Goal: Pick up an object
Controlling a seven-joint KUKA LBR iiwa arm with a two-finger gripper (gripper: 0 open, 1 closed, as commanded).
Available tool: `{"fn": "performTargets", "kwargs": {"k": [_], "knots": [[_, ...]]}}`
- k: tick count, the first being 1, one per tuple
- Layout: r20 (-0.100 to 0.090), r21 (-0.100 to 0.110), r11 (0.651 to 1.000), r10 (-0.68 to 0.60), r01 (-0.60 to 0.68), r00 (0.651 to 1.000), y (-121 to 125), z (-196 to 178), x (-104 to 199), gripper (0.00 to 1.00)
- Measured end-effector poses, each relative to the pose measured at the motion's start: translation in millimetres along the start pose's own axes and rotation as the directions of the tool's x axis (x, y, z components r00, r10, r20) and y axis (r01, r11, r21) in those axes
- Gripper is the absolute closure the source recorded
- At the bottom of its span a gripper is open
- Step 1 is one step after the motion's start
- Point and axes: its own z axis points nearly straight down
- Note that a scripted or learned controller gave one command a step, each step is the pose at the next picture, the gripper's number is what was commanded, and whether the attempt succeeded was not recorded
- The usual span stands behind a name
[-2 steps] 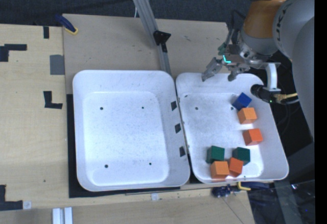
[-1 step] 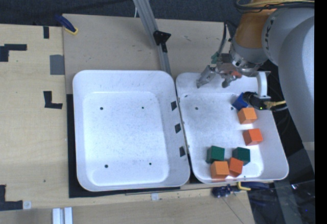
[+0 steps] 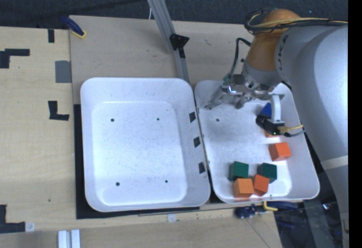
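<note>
The grey arm (image 3: 317,72) with its orange band is reaching in from the right over the right bin (image 3: 218,145), its end effector (image 3: 229,96) hanging low above the bin's upper part. Near the lower edge of that bin, two green blocks (image 3: 238,170) and two orange blocks (image 3: 244,187) are lying close together, and a third orange block (image 3: 279,151) is sitting a little above them. The left bin (image 3: 90,128) is resting just beside the right one on the table (image 3: 34,145).
</note>
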Motion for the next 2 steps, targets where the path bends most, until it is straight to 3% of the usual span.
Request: {"fn": "performTargets", "kwargs": {"k": [1,2], "knots": [[0.001,-0.005,1.0,0.001,-0.001,1.0,-0.4,-3.8,0.3,0.0],[0.001,-0.005,1.0,-0.001,0.001,1.0,-0.4,-13.7,1.0,1.0]]}}
